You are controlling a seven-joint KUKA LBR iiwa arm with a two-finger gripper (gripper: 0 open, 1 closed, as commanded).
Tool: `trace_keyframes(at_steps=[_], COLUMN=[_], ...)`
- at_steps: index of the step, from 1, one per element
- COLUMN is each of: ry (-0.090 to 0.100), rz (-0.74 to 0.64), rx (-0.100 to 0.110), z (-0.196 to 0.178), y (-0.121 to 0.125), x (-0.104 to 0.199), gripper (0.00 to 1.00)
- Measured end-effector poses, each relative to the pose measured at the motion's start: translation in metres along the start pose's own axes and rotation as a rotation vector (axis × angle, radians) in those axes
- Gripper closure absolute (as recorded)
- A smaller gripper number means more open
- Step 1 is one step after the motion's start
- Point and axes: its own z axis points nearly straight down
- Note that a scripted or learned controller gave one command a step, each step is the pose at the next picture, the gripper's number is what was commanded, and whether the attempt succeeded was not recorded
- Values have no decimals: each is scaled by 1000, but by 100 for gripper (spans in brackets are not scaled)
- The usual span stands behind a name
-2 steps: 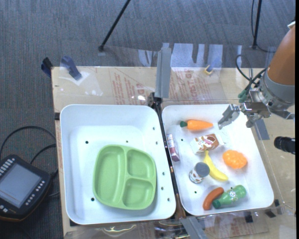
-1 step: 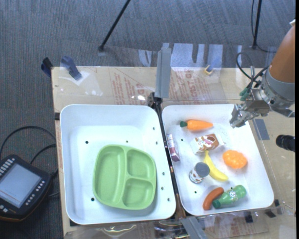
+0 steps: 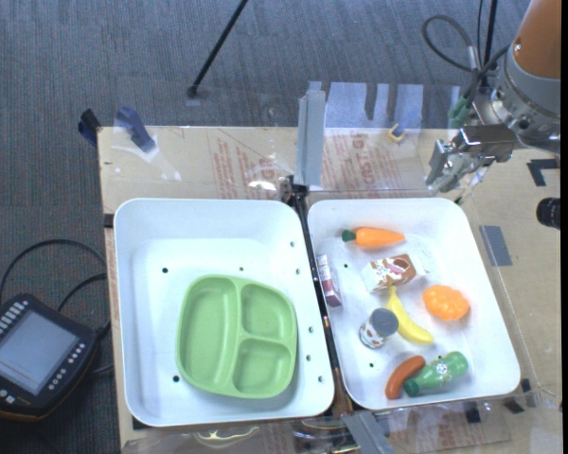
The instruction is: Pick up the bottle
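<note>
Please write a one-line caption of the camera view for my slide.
Gripper above the right bin's far edge; green bottle lies at its near end, beside a sausage.

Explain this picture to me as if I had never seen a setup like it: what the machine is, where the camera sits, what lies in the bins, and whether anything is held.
The machine at the upper right is a robot arm, grey with an orange band. Its tool hangs above the bench, just beyond the far edge of the right bin, with nothing between its fingers. The single camera is fixed above the bench and looks down at a slant.

Two shallow white bins sit side by side. The left bin holds a green divided plate. The right bin holds toy food: a carrot, a small packet, an orange fruit, a banana, a small can, a sausage and the green bottle, lying on its side in the near corner. The bottle is what the arm should pick up; it lies untouched.
</note>
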Motion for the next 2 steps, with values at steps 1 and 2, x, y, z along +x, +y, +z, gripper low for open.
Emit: trace_keyframes(at_steps=[1, 2], ry=[0, 0], rz=[319, 251], rx=[3, 3], z=[-6, -6], y=[74, 90], x=[52, 146], gripper=[100, 100])
